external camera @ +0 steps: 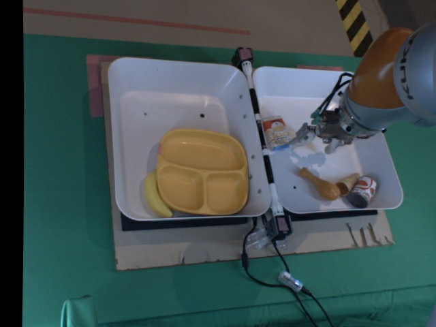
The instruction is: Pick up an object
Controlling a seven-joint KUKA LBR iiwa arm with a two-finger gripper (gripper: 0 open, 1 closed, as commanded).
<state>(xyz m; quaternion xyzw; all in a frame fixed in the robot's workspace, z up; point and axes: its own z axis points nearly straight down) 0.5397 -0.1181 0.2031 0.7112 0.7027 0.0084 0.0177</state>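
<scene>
Looking down at a slant: two shallow white plastic bins side by side on a green-covered bench, left bin (129, 80) and right bin (286, 84), divided by a black-and-white hinge strip (262, 145).

Left bin: one yellow three-compartment plastic tray (203, 171), lying flat; one yellow banana (155, 197), tucked against the tray's lower-left edge, probably slid there along the sloped wall.

Right bin: one small white-and-red food packet (276, 131), near the divider; one brown wooden spoon-like utensil (319, 184); one tan cone-shaped piece (348, 182), touching the utensil's end; one small red-and-white can (361, 191), on its side in the lower-right corner. Four candidate objects here, none lifted.

Grey two-finger gripper (316, 142), reaching in from the right, poised over bare bin floor between packet and utensil, shadow beneath suggesting clearance above the floor. Jaws spread apart, nothing between them. Judged step: approach, grasp not yet made.
</scene>
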